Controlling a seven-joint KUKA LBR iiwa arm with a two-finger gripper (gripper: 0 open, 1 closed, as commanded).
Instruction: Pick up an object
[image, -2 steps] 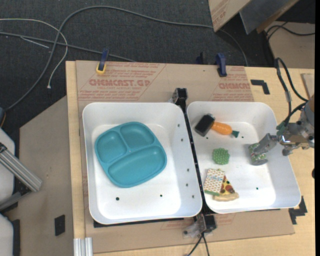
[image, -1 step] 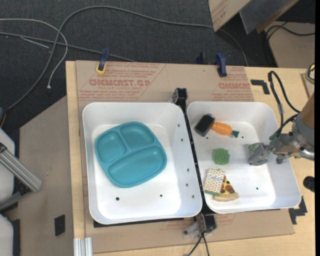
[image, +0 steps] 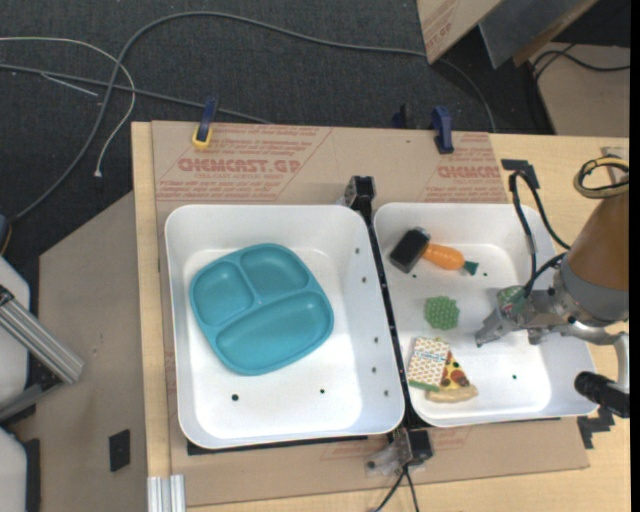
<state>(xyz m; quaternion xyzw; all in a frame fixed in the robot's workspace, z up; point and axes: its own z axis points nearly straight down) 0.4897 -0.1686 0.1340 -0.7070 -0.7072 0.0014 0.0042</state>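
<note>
The left bin holds a blue divided plate. In the right bin lie a black block touching an orange carrot at the far side, a green ball mid-bin, and a pizza-slice toy near. The gripper hangs low at the bin's right, right of the ball; its spread cannot be told.

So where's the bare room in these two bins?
Left bin: floor free in front of and right of the blue tray. Right bin: bare near its front right corner. Crowded in its left half, with black block, carrot, green ball and pizza slice; gripper hangs mid-bin.
</note>
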